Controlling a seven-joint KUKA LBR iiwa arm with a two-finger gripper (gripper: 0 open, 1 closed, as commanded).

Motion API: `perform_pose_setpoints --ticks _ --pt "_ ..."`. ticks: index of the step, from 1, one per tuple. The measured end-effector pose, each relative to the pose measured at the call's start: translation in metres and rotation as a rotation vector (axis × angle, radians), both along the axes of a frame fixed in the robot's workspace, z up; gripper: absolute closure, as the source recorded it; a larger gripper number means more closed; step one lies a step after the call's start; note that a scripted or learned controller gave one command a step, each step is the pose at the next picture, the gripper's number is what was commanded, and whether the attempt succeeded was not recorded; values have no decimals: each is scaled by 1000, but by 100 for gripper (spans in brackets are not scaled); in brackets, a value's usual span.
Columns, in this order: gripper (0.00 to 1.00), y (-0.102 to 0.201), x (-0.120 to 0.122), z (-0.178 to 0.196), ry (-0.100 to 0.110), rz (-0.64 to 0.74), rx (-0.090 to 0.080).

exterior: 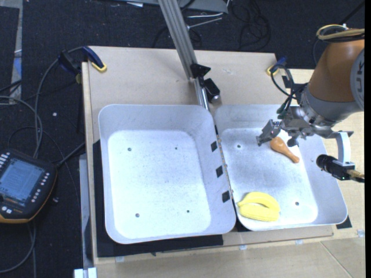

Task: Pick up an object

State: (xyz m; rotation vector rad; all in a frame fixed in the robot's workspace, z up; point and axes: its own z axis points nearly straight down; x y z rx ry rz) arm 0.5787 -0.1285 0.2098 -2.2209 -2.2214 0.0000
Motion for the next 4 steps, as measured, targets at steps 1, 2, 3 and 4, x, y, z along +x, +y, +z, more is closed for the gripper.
perform_pose_setpoints --ticks 1,2,3,4 --pt "0 -1 -11 -52 4 0 0" --pt "0 1 -6 -112 5 0 1" --pt "0 1 -6 -115 0 0 0" --pt "100 1 -5 -104 -1 0 0"
